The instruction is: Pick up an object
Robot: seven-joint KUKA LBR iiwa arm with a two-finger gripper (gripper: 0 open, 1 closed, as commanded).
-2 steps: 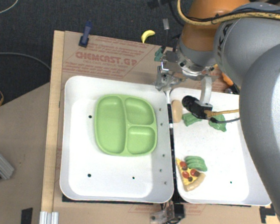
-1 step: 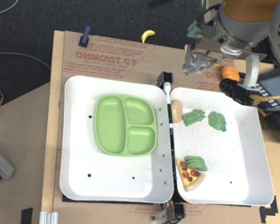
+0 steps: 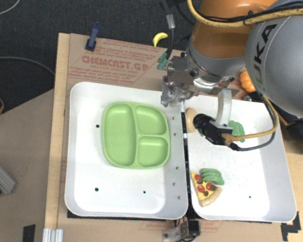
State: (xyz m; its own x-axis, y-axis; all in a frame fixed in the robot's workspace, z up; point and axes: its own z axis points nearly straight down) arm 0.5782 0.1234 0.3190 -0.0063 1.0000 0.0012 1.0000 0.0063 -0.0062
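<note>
Green plate (image 3: 136, 135) lies flat in the left bin (image 3: 82, 153) as a grey robot arm (image 3: 291, 53) with an orange band reaches in from the right over the bench's brown board (image 3: 115, 61). Two shallow white bins stand side by side on that board, and the right bin (image 3: 255, 169) meets the left one along their inner edges. The plate, split into three sections, takes up the middle of its bin. The gripper (image 3: 171, 99) hangs at the left bin's far right corner, just beyond the plate's far right corner. Whether it is open or closed cannot be told from this angle. In the right bin, a toy pizza slice (image 3: 206, 191) lies near the front left corner, with a green leafy piece (image 3: 211, 176) touching its far side. A small beige piece (image 3: 190, 118) sits by the far end of that bin's left wall.
</note>
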